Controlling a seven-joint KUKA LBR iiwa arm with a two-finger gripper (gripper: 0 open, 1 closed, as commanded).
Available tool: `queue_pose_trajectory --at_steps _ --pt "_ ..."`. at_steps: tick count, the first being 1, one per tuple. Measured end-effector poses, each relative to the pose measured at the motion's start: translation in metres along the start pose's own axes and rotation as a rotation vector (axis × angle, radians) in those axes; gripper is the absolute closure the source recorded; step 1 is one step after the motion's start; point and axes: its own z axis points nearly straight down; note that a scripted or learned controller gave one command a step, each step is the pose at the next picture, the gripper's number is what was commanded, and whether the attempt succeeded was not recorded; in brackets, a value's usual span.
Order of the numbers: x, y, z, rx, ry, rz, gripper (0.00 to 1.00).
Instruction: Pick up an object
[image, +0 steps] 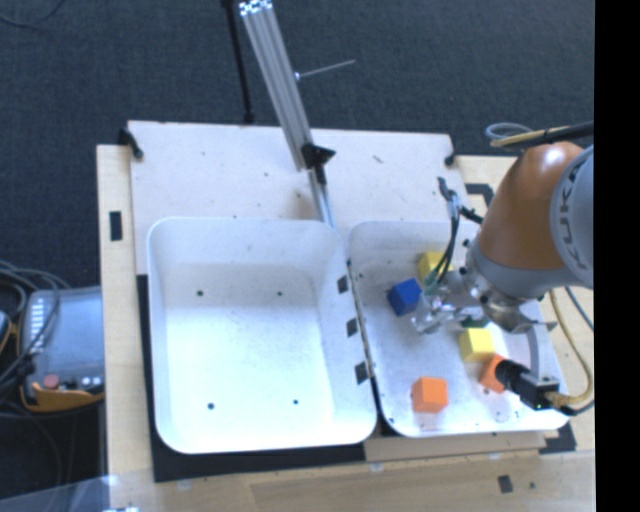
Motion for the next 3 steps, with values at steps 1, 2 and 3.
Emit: queue_pose_trajectory --at_steps 1,2,3 --pt "0.06 -0.005 -0.001 0.001 0.001 -0.001 1.0" --pt "0.112 -0.012 -0.012 -0.002 0.001 -0.001 1.0" --pt "0.155 -0.008 -0.014 0.0 0.0 0.0 1.0"
